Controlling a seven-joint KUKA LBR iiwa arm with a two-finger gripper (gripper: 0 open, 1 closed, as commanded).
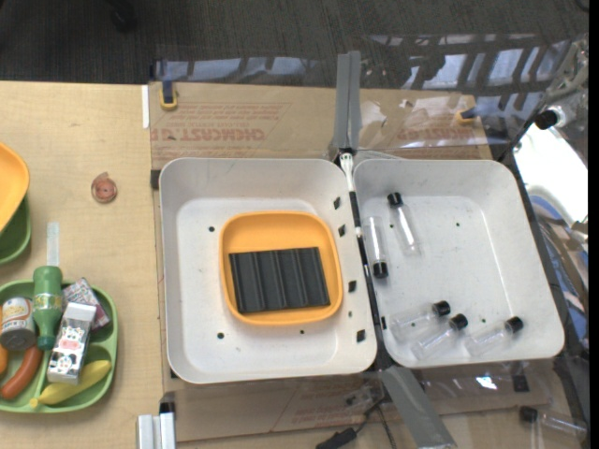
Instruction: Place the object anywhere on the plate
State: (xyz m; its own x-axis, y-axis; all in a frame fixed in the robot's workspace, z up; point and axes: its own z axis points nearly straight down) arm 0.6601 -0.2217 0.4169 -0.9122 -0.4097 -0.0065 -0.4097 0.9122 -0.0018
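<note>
dark grey block (280, 280), the task's thing: a flat rectangular slab with rounded corners, its top moulded into four parallel ribs that run from the near edge to the far edge, matt and charcoal in colour. it lies flat on the orange plate (279, 230), slightly towards the plate's near side, with its long edges square to the plate's edges and an orange margin showing on every side. the plate, a rounded square with a raised rim, rests on the floor of the left white bin (187, 251), roughly at its centre. to the right of the plate, across the hinged seam between the bins, the right white bin (487, 241) holds five clear vials with black caps: one vial (403, 223) level with the plate's far edge, one (375, 243) just beyond the seam and lying along it, and three (432, 337) clustered to the right of the plate's near edge. to the left of the plate, well apart on the wooden bench (84, 138), stands a green tray (94, 382) of toy food, including a green bottle (47, 302); a small pink item (105, 188) lies farther back. brown cardboard (225, 124) extends behind the plate under both bins. the state of the hand cannot be told.
</note>
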